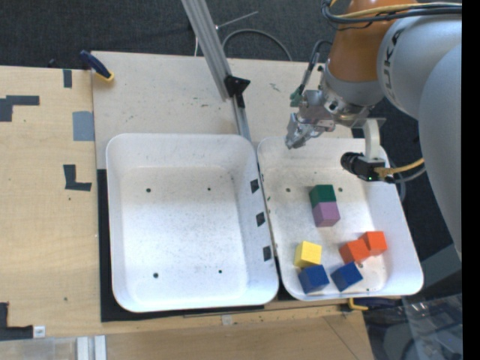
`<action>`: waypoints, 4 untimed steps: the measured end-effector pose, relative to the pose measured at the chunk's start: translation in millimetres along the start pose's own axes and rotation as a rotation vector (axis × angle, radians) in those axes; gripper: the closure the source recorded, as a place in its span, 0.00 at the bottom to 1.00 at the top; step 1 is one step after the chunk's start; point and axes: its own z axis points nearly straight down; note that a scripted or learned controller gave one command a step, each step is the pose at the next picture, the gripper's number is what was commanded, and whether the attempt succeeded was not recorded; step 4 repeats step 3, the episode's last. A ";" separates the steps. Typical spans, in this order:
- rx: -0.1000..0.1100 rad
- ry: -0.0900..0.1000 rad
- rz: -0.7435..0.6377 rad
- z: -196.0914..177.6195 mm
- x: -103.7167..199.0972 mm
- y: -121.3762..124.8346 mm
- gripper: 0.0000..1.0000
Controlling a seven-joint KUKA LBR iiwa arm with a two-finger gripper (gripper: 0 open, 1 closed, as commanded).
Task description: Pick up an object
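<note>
Claw (298, 137) position was over the far end of the right bin (401, 231), above its bare floor and apart from every block. Whether its fingers were spread or closed could not be told from this angle; nothing showed between them.

The blocks lay in the near half of that bin. A green block (322, 194) touched a purple block (326, 214) just nearer the front. A yellow block (307, 253) sat against one blue block (313, 278), with a second blue block (346, 276) just beside it. Two orange blocks (364, 246) sat together near the right wall. The left bin (120, 201) held no blocks.

The step in hand appeared to be the approach. The green block seemed the best target, being nearest the claw. The fingers should close on the faces that do not meet the purple block, so that no finger has to wedge between the two.

The green block was roughly a cube, so it had no real long axis. Its edges ran nearly square to the bin walls, which would call for little wrist rotation.
</note>
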 end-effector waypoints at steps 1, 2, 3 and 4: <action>0.000 0.000 0.001 1.3 37.3 -31.5 1.00; 0.001 0.000 -0.001 13.0 82.8 -60.5 1.00; 0.001 0.000 -0.002 21.8 131.9 -85.5 1.00; 0.001 0.000 -0.002 21.8 131.9 -85.5 1.00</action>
